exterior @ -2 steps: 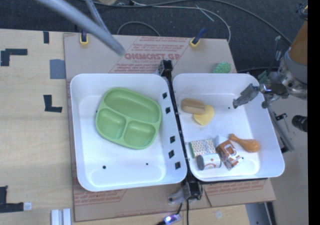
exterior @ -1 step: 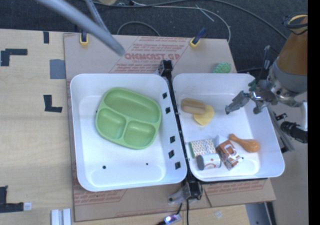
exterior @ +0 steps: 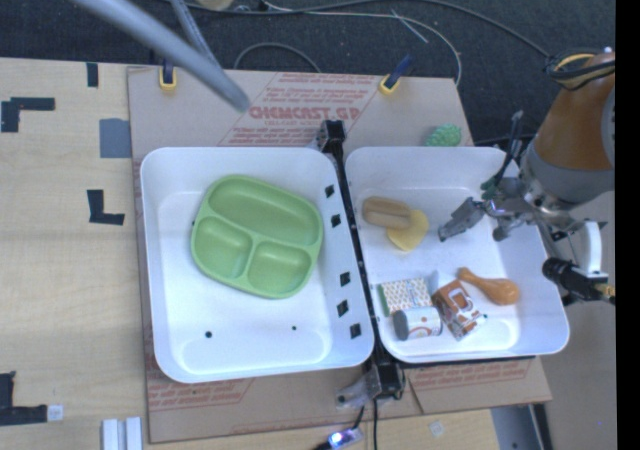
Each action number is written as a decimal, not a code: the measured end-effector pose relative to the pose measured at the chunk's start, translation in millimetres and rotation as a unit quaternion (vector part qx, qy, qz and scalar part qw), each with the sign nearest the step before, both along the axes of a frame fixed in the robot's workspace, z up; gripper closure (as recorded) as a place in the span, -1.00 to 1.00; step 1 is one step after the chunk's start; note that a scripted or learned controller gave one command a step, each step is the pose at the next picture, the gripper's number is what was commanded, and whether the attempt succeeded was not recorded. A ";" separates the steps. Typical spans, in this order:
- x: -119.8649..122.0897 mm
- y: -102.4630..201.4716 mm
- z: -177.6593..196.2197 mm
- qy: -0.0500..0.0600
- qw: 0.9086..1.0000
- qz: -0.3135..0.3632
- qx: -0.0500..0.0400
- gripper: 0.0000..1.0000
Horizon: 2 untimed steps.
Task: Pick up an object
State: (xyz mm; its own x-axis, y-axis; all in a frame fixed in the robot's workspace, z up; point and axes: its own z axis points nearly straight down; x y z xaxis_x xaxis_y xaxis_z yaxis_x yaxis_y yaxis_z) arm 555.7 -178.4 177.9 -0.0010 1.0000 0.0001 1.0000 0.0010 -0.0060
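Your gripper (exterior: 462, 221) hovers in the right bin (exterior: 540, 338), jaws apart, holding nothing, at three o'clock from the bun (exterior: 385, 210)

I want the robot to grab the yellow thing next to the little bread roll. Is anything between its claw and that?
Nothing visible is in the way. The end effector hangs over the right bin, with only bare white floor between it and the yellow piece, which touches the bread roll on its far side.

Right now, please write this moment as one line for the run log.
gripper: above right bin, nothing between fingers | nearest: bread roll | left bin: green tray | pick not yet done
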 end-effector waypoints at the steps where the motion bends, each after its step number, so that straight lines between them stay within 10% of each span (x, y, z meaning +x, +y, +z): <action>1: -10.0 3.5 -59.9 0.001 1.000 0.000 0.001 -1.00; 2: -8.4 3.9 -46.5 -0.001 1.000 0.001 0.000 1.00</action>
